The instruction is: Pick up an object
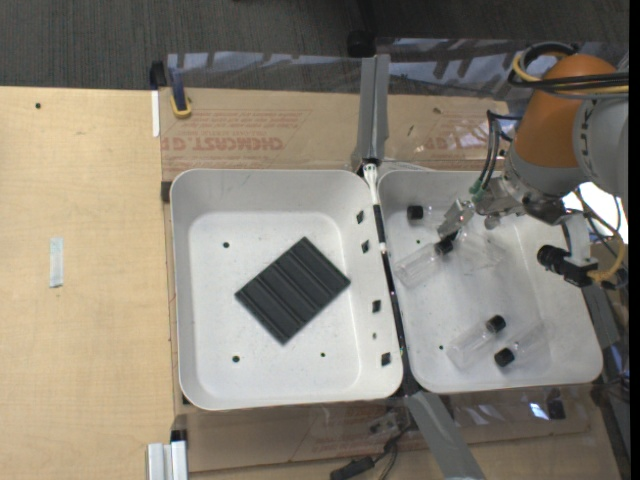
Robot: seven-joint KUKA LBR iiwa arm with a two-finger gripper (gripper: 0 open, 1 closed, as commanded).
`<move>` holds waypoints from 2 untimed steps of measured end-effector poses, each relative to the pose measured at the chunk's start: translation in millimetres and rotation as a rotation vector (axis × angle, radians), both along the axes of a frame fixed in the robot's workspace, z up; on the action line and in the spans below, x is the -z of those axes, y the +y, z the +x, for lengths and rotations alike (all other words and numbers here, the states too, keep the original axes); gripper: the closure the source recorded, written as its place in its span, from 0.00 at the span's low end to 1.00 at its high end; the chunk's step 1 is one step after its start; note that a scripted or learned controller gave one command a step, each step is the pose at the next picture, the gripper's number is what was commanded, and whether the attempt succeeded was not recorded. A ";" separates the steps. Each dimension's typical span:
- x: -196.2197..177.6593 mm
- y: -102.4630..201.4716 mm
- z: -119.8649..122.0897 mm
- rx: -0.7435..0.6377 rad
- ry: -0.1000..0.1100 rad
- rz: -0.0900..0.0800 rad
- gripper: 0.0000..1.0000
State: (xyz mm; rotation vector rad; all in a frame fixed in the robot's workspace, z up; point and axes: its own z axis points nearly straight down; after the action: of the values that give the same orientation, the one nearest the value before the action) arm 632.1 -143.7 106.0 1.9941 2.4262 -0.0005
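Tan bench (pixel 80 268), grey carpet beyond. My tool (pixel 455 226) low over right bin (pixel 560 368), upper right; finger state unreadable.

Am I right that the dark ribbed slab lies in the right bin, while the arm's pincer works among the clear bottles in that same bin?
Not quite. The camera view shows the dark ribbed slab lying alone in the left bin, turned diagonally. The rest holds: the pincer is over the right bin, among the clear bottles.
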 end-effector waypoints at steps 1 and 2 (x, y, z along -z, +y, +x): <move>-9.7 -1.3 0.2 0.003 -0.002 -0.001 1.00; -9.7 -1.3 0.2 0.003 -0.002 -0.001 0.00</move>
State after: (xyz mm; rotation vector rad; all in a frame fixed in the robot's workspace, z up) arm 632.4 -145.0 115.7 1.9966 2.4218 -0.0002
